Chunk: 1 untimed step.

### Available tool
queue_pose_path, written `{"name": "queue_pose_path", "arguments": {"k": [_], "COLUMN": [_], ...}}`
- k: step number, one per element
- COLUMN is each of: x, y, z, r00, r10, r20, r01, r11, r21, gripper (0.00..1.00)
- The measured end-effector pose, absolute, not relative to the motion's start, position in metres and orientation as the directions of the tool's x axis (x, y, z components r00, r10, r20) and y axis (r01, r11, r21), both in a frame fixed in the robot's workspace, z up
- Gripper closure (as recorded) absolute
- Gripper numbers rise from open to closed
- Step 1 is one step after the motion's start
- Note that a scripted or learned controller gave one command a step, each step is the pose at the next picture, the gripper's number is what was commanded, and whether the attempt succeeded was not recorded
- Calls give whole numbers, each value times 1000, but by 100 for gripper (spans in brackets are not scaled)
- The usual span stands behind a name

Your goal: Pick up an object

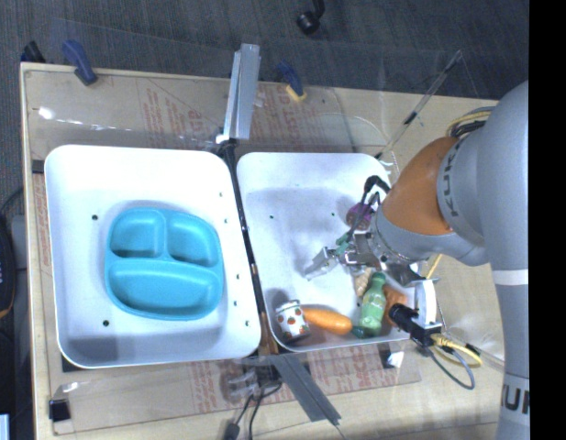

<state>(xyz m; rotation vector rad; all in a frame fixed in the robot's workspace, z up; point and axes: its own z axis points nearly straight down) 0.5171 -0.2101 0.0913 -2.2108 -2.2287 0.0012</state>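
1. Camera view, layout: two shallow white bins sit side by side on the bench. The left bin [72,246] contains a blue divided tray [163,261], lying flat near its centre.
2. Camera view, arm: the grey arm [484,191], with its orange band [418,195], enters from the right and reaches over the right bin [283,209].
3. Camera view, tool: the gripper [330,257] is low over the middle of the right bin, toward its right side. The metallic fingers point left. Whether they are apart or together cannot be told, and no object is seen between them.
4. Camera view, task objects: these are grouped along the near edge of the right bin.
   - A green bottle [372,305] lies just below and to the right of the gripper, close beside the wrist.
   - An orange carrot [327,320] lies left of the bottle, touching or nearly touching it.
   - A small white cup with coloured markings [290,319] lies at the carrot's left end, in the near-left corner.
5. Camera view, other items: a small purple object [360,214] is visible just above the gripper, partly hidden by the wrist.
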Motion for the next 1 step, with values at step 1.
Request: {"name": "queue_pose_path", "arguments": {"k": [1], "x": [573], "y": [-209], "z": [92], "r00": [-9], "r10": [1000], "r20": [1], "r01": [1000], "r11": [9], "r21": [-2], "gripper": [0]}}
